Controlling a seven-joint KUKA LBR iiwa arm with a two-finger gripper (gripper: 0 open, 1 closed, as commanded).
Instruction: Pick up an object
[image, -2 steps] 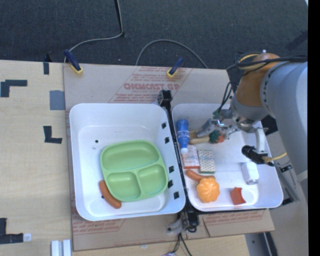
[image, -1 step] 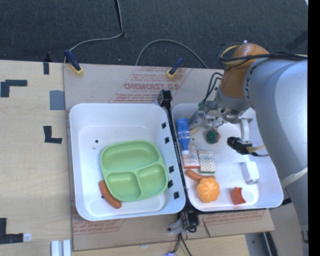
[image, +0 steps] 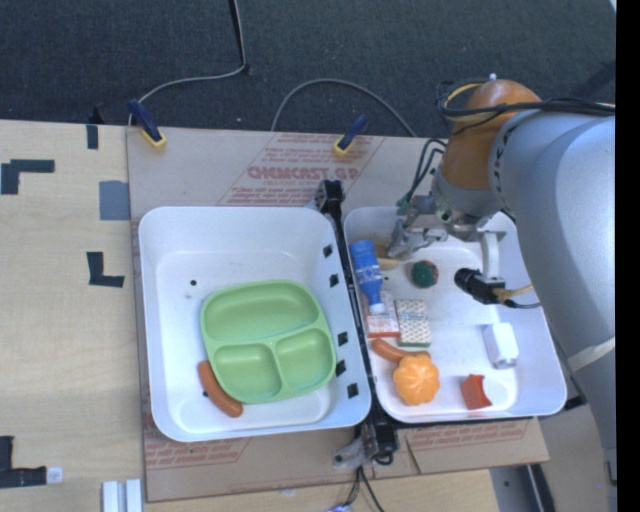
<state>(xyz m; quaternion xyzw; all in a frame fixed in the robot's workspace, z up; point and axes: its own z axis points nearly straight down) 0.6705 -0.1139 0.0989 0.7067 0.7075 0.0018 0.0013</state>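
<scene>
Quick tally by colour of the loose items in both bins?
Green: 2, divided plate, small ball
Orange: 3, pumpkin, sausage by the plate, sausage by the pumpkin
Blue: 1, bottle
Red: 1, block
White: 1, block
Patterned: 1, packet
Total: 9

Grey arm (image: 560, 230) reaching in from the right, bulky link filling that side, orange band (image: 490, 100) above the wrist at top. Gripper (image: 408, 243) angled down-left, low at the arm's end.
</scene>
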